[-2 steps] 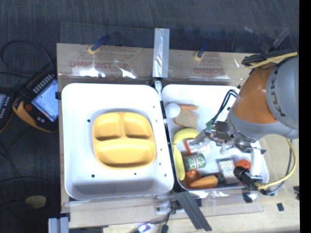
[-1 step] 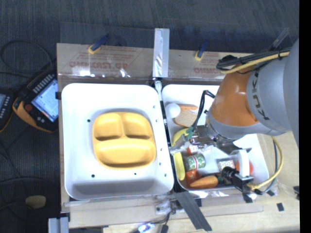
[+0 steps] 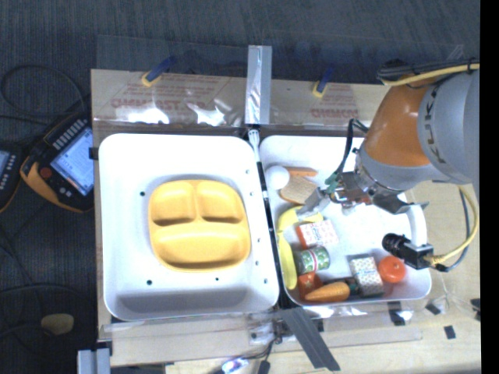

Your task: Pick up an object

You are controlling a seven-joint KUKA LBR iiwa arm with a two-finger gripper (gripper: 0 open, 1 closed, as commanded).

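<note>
Over the right white bin (image 3: 417, 287) hangs the grey and orange arm's tool (image 3: 321, 197), just above a tan slice of bread (image 3: 297, 187); whether it is open or closed, I cannot tell. Beside the bread lies a white egg (image 3: 277, 177). Near the front sit a small tin can (image 3: 312, 260) and an orange carrot (image 3: 327, 291). A yellow divided tray (image 3: 199, 222) fills the left bin (image 3: 125, 287).

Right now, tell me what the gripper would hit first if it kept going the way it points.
Probably the slice of bread: the gripper points left and down toward it in the right bin. Depth is hard to judge from above.
</note>
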